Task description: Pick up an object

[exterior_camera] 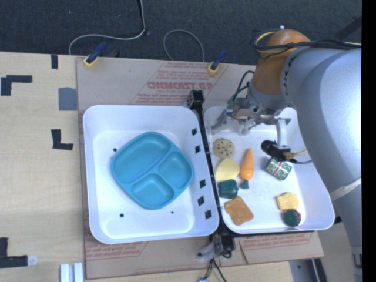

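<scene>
My gripper (232, 124) hangs over the far left corner of the right bin (311, 181), its two metal fingers spread open with nothing between them. Just in front of it lies a round speckled cookie (223, 147). Further forward are an orange carrot (247, 164), a pale yellow piece (227, 170), a dark green piece (228, 188) and a brown slice of toast (238, 210). On the right side of the bin sit a green and white box (278, 168), a yellow cracker (286, 201) and a green ball (292, 217).
The left bin (97, 157) holds a blue divided plate (154, 169). A black divider rail (202, 157) runs between the bins. The grey arm (329, 110) covers the right bin's far right side. Cables lie beyond the bench.
</scene>
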You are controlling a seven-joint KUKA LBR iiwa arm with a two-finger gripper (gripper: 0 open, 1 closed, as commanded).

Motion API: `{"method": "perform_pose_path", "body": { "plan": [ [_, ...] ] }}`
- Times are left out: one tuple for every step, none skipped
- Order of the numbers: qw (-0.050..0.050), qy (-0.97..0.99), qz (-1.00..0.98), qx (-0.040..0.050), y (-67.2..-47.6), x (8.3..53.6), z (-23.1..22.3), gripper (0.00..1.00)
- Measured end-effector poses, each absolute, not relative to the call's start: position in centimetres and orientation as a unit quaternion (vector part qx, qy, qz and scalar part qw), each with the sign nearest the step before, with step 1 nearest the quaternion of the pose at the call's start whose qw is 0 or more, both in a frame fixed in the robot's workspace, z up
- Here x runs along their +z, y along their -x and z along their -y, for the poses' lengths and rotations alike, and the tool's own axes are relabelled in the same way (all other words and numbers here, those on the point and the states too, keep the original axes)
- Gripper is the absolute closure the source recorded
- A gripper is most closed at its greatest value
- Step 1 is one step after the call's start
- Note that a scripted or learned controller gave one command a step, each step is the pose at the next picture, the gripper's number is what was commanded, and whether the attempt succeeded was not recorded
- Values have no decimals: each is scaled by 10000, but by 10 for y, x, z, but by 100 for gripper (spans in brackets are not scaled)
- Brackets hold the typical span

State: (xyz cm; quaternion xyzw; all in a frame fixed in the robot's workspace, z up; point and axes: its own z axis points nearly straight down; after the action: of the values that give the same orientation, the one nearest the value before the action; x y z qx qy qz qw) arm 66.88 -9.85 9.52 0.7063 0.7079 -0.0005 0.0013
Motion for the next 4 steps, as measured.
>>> {"method": "perform_pose_path", "body": {
  "plan": [
    [26,-7098,-7044,30,-600,89,173,0],
    [67,-7081,-7060,39,-564,90,151,0],
    [33,-7068,-7074,63,-567,101,148,100],
    [19,-7033,-7109,33,-583,190,53,100]
  ]
}}
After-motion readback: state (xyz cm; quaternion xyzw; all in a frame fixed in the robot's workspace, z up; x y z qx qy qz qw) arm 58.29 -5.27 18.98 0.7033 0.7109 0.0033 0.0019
